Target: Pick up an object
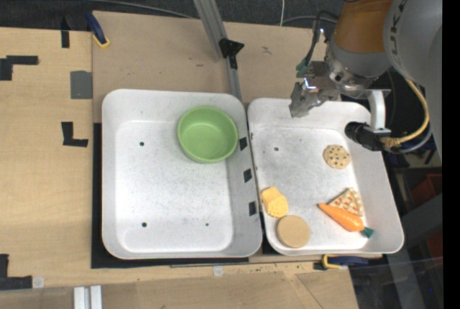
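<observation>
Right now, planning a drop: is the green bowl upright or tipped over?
Upright: the green bowl shows its open mouth and hollow inside, sitting in the left bin.

A lime-green bowl (208, 134) sits in the speckled white left bin (129, 178). In the white right bin (302, 157): a tan dotted cookie (336, 156), a yellow cracker (274, 202), a beige disc (293, 231), an orange carrot (343, 217) with a green tip, and a checkered tan wedge (350, 200). The table (43, 192) is light wood; the arm (388, 13) grey and orange.
</observation>
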Robot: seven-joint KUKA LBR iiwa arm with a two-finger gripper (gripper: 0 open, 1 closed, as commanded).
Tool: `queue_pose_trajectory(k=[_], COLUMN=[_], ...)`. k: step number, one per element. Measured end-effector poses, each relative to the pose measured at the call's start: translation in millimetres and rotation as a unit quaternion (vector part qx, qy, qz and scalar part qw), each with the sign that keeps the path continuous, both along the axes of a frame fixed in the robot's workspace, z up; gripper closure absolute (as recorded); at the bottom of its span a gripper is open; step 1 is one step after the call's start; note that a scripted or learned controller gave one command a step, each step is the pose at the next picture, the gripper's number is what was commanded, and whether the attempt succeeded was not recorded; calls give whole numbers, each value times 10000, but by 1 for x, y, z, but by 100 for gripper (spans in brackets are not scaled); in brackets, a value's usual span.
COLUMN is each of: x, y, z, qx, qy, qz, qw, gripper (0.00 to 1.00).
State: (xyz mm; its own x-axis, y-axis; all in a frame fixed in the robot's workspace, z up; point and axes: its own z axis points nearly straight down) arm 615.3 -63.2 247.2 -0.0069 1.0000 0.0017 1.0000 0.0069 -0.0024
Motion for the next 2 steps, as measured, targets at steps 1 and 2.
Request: queue_pose_trajectory(k=[1,2], x=[3,12], y=[57,110], z=[4,7], qx=[2,0], qy=[-7,-8], qz=[3,1], qw=[10000,10000], gripper=[100,100])
